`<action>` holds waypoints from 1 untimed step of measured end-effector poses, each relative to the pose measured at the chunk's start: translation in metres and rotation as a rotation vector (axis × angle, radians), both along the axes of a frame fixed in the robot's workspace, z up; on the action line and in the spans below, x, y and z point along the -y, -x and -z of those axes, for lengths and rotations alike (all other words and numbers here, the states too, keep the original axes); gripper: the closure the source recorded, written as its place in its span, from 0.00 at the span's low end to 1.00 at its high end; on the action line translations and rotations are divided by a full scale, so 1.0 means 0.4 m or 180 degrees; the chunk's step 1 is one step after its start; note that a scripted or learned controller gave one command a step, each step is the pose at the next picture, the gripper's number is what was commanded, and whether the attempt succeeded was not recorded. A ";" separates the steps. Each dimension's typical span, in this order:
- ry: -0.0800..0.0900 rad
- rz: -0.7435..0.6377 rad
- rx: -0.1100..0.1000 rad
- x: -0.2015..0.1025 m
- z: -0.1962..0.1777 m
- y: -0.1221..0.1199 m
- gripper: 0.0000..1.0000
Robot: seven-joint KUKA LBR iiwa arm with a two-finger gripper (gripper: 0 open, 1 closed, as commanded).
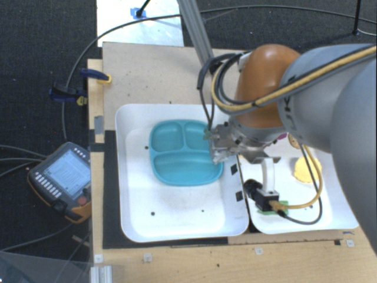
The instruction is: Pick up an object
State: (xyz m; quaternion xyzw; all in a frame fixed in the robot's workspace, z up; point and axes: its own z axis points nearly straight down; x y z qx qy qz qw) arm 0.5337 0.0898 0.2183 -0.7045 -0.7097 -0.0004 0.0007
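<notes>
Above the left bin [135,217], the claw [219,153], its state untellable, met a blue plate [179,155]: light, stiff, slick; grip its rim.

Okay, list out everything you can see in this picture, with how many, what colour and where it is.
Bins: two, white, shallow, side by side on the bench.
Divided plate: one, turquoise, three compartments, lying flat in the left bin.
Yellow object: one, pale yellow, in the right bin, partly hidden behind the arm; its kind cannot be told.
Bench board: one, tan, under both bins.
Clamps: two, blue with yellow, at the board's left edge.
Control pendant: one, grey and orange with a lit screen, on the dark floor to the left.
Arm: one, grey with an orange band, reaching in from the right.
Gripper: one, low at the plate's right rim.
</notes>
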 end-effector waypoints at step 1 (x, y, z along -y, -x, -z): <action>0.0001 0.0010 0.0001 0.003 0.000 0.000 0.00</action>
